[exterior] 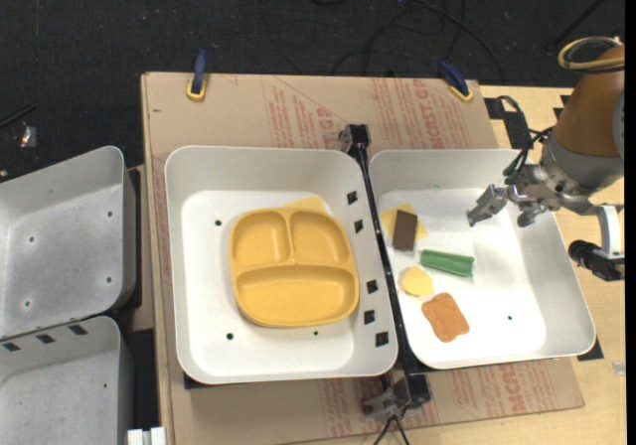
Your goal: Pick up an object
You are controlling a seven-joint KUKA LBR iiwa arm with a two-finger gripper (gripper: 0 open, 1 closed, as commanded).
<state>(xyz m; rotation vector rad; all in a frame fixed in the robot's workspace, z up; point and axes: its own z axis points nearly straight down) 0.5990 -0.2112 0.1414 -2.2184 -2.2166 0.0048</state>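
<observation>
Gripper (505,207) over the right bin (556,324), near its back right corner; fingers spread apart, nothing between them. Below and to its left in that bin: brown block (404,230), green piece (446,261), pale yellow piece (416,282), orange piece (444,317). Left bin (199,334) carries a yellow divided tray (294,268).
</observation>
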